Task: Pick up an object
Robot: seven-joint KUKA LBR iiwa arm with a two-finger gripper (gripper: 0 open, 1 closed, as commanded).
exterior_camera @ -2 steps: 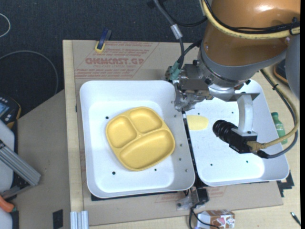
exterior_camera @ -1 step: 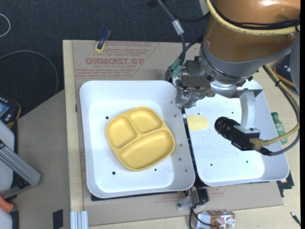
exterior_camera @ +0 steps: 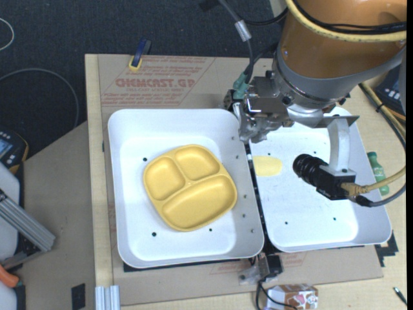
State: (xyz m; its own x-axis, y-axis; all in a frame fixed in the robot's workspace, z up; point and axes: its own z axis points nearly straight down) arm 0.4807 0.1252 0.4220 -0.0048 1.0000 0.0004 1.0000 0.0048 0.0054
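I see a yellow plate [exterior_camera: 189, 187] with 3 compartments, lying flat and upright in the left bin. A small pale yellow piece [exterior_camera: 267, 166] lies in the right bin, near its left wall.

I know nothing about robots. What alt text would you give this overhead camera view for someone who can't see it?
A grey and orange robot arm reaches in from the right, its gripper low over the divide between two shallow white bins. The left bin holds a yellow three-compartment plate; the right bin holds a small pale yellow object just below the gripper.
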